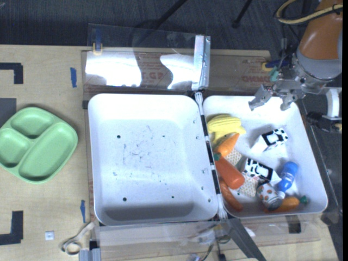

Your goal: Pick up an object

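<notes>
The grey two-finger gripper hangs over the far rim of the right shallow white plastic bin, jaws spread apart and holding nothing (the soft yellow banana-shaped toy lies in that bin's near-left clutter).

The arm comes in from the upper right, its orange band above the grey wrist. The gripper hangs over the far edge of the right bin, near its far right corner. Its two fingers are spread apart and point down, with nothing between them.
</notes>
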Controlling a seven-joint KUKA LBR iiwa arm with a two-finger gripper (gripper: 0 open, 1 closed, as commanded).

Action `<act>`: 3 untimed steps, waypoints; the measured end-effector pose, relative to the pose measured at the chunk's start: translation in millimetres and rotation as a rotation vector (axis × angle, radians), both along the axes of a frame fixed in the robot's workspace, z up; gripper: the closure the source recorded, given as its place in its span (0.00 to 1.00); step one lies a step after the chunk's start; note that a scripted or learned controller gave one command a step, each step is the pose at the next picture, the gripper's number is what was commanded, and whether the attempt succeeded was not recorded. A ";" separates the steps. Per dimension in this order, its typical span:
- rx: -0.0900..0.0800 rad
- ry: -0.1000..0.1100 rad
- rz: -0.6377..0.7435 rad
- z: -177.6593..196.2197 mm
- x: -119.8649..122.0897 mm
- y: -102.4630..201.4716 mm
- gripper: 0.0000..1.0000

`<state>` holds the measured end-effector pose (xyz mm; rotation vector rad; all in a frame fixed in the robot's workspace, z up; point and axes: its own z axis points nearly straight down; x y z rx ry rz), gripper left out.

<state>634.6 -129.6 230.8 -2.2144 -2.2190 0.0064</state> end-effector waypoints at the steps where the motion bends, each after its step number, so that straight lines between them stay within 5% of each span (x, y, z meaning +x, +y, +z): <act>1: 0.001 -0.001 0.196 -107.5 -11.1 30.1 0.00; 2: 0.000 -0.007 0.356 -145.7 17.6 30.0 0.00; 3: 0.001 -0.001 0.355 -138.7 16.8 28.7 1.00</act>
